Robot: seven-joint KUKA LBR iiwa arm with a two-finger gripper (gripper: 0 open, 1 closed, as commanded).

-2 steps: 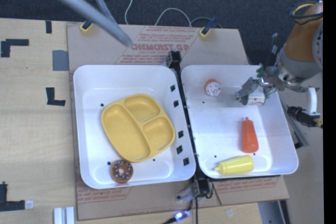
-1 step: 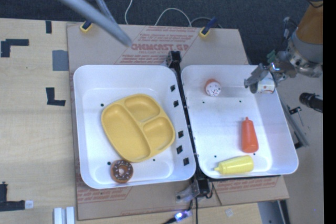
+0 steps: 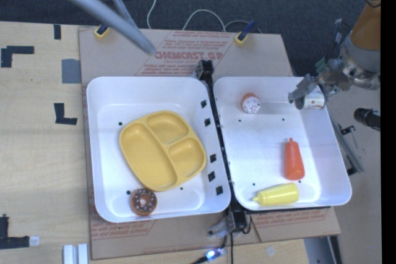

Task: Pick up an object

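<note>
Bottle (image 3: 294,159) — orange, right bin (image 3: 322,139); judged light, stiff, slippery; best gripped across its body. Gripper (image 3: 307,97) — jaw state cannot be told.

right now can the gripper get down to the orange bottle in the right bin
Probably yes. The gripper hangs over the far right edge of the right bin, and the orange bottle lies flat on open bin floor nearer the camera, apart from the yellow bottle and the small spotted ball. Nothing stands between them.
</note>
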